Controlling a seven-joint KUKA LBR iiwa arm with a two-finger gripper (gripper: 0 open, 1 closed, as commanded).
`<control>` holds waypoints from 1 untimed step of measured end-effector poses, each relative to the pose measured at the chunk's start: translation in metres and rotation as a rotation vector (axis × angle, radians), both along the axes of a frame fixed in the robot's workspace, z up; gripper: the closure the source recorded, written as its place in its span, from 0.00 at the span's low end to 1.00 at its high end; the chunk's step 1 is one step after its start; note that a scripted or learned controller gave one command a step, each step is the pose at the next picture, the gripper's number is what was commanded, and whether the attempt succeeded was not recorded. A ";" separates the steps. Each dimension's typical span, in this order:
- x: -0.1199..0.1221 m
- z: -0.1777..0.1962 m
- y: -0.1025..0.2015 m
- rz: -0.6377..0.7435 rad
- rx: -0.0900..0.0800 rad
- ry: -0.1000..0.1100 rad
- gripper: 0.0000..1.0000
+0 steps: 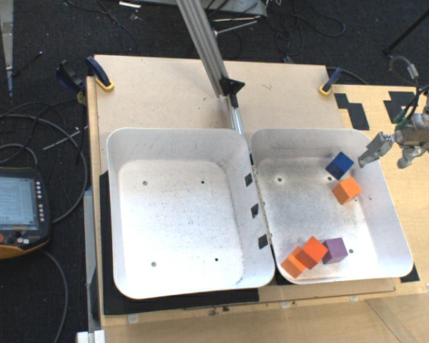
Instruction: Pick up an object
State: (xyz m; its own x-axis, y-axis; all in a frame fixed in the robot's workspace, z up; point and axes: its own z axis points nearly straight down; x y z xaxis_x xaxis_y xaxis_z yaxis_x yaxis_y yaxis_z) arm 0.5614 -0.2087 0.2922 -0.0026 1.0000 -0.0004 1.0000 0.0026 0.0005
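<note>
Right bin (386, 213): blue cube (339, 166), 3 orange blocks, purple cube (334, 249). Gripper (390, 153) at right rim, fingers spread, holding nothing. Left bin (118, 191) floor open.

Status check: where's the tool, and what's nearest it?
Tool open, holding nothing, over right bin's far right rim. Blue cube nearest, orange cube beside it. Nothing blocking.

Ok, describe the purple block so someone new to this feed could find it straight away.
Look at the right-hand bin, then down to its near edge, where three blocks sit in a cluster. The purple block is the rightmost of that cluster, touching an orange block. It is the only purple thing there; its two neighbours are orange.
</note>
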 end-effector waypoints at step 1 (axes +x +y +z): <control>0.039 -0.094 -0.015 0.001 0.001 0.006 0.00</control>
